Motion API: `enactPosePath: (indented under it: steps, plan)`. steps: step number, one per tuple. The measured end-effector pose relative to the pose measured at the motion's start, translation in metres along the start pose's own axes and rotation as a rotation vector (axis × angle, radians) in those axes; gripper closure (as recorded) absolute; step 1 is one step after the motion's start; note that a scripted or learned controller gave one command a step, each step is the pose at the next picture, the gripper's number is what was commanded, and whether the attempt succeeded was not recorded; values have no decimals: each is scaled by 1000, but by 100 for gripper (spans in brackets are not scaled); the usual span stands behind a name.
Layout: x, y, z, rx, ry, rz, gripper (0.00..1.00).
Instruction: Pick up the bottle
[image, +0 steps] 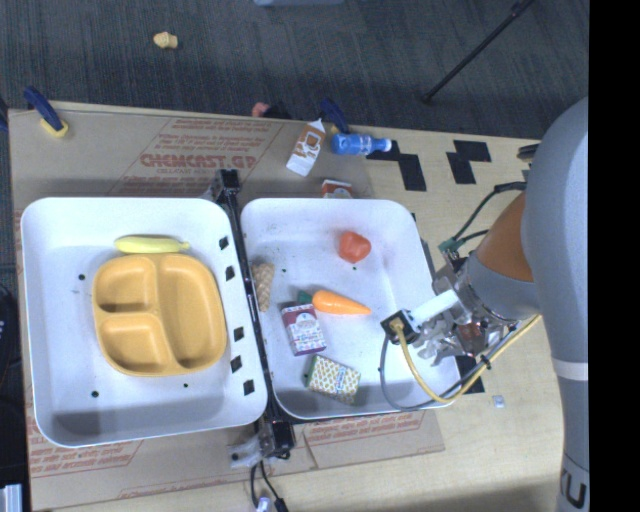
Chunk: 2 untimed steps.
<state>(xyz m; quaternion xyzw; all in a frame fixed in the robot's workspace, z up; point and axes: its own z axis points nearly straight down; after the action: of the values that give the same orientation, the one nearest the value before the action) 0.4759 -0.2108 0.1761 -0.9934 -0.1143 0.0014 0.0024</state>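
Note:
A small blue bottle (355, 144) lies on its side on the cardboard behind the right bin (400, 215), outside both bins. My gripper (447, 338) hangs at that bin's right wall, near the front corner, well away from the bottle. The grey arm with its orange band (505, 245) comes in from the right. A yellow cable loops below the wrist.
The right bin holds a red round item (353, 246), a carrot (340, 304), a dark red carton (302, 329), a patterned packet (333, 378) and a wafer (263, 283). The left bin (40, 300) holds a yellow divided plate (160, 312) and a banana (152, 244). A small carton (306, 150) lies left of the bottle.

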Motion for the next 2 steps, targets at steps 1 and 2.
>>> enactPosePath:
  steps: [1, 2]
  plan:
    - [4, -14, 1, 2, -2, 16, 100]
    - [0, -1, 2, 3, -1, -79, 100]
